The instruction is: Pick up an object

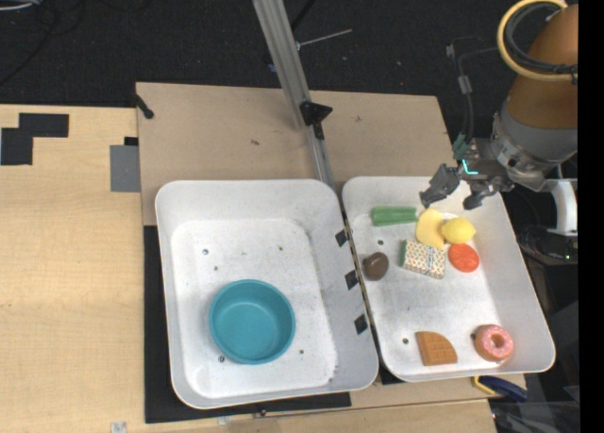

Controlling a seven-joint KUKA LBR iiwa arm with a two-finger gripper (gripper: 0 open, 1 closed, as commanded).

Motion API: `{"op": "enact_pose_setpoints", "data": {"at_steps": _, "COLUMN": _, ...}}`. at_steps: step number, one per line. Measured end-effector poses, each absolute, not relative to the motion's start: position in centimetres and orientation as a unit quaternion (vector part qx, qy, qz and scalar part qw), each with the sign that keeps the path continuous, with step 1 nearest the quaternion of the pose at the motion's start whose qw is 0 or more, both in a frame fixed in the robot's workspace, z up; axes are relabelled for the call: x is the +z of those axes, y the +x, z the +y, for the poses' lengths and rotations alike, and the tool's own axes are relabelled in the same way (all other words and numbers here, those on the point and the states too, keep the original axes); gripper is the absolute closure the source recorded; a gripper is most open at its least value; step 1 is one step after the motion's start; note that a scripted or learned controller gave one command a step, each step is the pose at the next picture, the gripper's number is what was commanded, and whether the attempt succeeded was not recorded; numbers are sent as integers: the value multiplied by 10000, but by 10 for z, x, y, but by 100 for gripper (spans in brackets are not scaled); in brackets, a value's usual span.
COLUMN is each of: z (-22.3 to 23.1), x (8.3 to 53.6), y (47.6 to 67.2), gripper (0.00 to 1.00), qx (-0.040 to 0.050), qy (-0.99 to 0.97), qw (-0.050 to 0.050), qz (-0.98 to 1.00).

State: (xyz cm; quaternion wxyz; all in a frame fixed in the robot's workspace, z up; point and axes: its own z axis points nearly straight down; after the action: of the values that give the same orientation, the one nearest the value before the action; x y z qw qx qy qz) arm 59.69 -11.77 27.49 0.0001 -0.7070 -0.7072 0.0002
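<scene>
My gripper [460,191] hangs over the back of the right bin [528,327], its two dark fingers spread open with nothing between them. Just below it lie a yellow banana-like piece [430,227], a yellow lemon [460,230] and a red tomato [463,258]. A green stick [393,216] lies to the gripper's left. A patterned block [424,258] and a brown ball [376,265] sit mid-bin. A tan toast slice [435,348] and a pink donut [493,342] rest near the front.
The left bin [189,224] holds a teal bowl [251,321]. A slanted metal rail [288,54] rises behind the bins, ending near the divider. The grey arm with its orange band [543,63] stands at the right.
</scene>
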Motion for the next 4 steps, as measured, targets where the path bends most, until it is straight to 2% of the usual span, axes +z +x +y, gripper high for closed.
{"op": "enact_pose_setpoints", "data": {"at_steps": 1, "z": -118, "x": 275, "y": 597, "gripper": 0, "qx": 2, "qy": -7070, "qw": 1, "qz": -7072}}
{"op": "enact_pose_setpoints", "data": {"at_steps": 3, "z": -110, "x": 150, "y": 598, "gripper": 0, "qx": 17, "qy": -7069, "qw": 22, "qz": -7073}}
{"op": "enact_pose_setpoints", "data": {"at_steps": 4, "z": -111, "x": 100, "y": 598, "gripper": 0, "qx": 3, "qy": -7072, "qw": -9, "qz": -7070}}
